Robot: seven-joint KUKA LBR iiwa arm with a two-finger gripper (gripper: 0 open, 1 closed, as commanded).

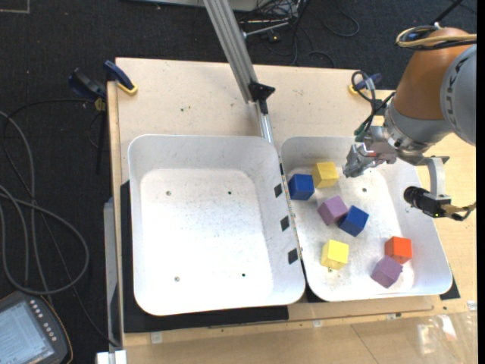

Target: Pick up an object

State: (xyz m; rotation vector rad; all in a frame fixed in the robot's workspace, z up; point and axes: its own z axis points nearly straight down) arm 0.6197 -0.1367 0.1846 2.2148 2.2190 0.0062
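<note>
while nothing is lifted yet, i read this as the approach step.
left bin (151,158) bare; in the right bin (436,275), the yellow cube (326,174) sits just left of my gripper (356,165); i cannot tell its fingers' state; next: centre, descend.

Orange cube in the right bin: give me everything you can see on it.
The orange cube is small, matte, plain-faced, sitting flat near the right bin's right wall, toward the front. A purple cube sits just in front of it, close or touching. The gripper is well away, near the bin's back.
</note>
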